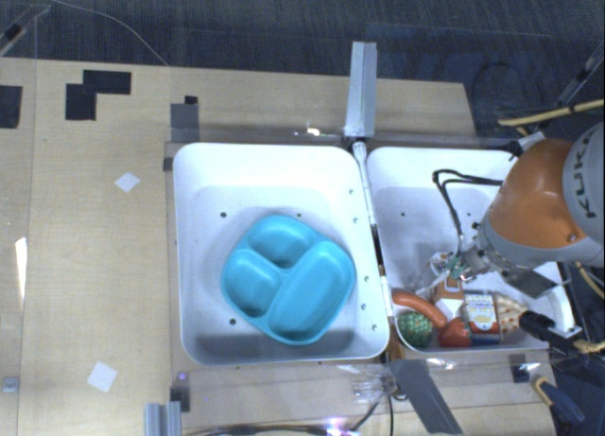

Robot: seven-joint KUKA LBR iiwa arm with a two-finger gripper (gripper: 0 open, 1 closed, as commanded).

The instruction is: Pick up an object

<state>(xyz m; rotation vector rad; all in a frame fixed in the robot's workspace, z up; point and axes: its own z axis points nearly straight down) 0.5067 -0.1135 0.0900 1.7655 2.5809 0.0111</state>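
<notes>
Arm [544,202] reaches down, gripper [452,269] lowered.

Single fixed overhead camera
It looks down at a slant on the table [85,264] and both bins, from moderately far; the arm [544,202] enters from the right.

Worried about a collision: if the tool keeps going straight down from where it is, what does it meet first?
Probably the orange sausage-shaped toy in the right white bin, just below the tool; depth is unclear from above.
</notes>
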